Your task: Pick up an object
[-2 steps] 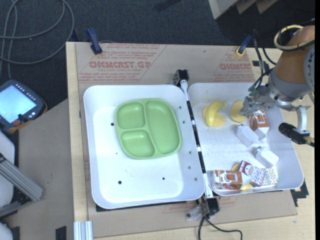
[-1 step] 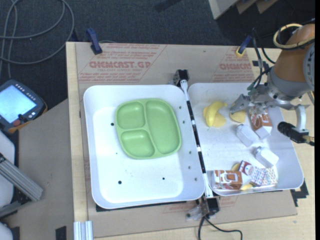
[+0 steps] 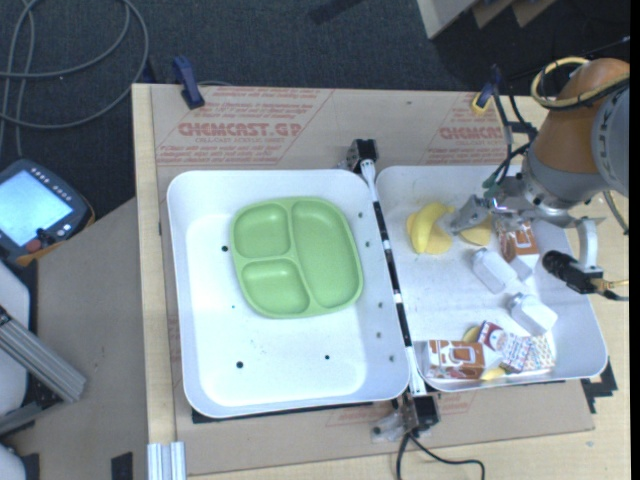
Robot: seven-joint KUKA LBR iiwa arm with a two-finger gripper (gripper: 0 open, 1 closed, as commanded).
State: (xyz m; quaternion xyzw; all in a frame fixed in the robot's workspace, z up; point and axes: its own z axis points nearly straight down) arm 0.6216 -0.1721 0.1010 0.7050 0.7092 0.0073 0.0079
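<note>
Gripper (image 3: 468,220) hangs low in the right bin (image 3: 580,363), its tip just beside a yellow banana (image 3: 428,230); whether its jaws are parted cannot be told.

Green divided tray (image 3: 297,256) in left bin (image 3: 200,368)

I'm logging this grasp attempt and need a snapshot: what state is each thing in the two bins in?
Green divided tray: flat, upright, in the left bin.
Yellow banana: lying in the right bin, beside the end effector.
Small white blocks: lying loose mid-bin.
Printed packets: piled at the near edge.
</note>
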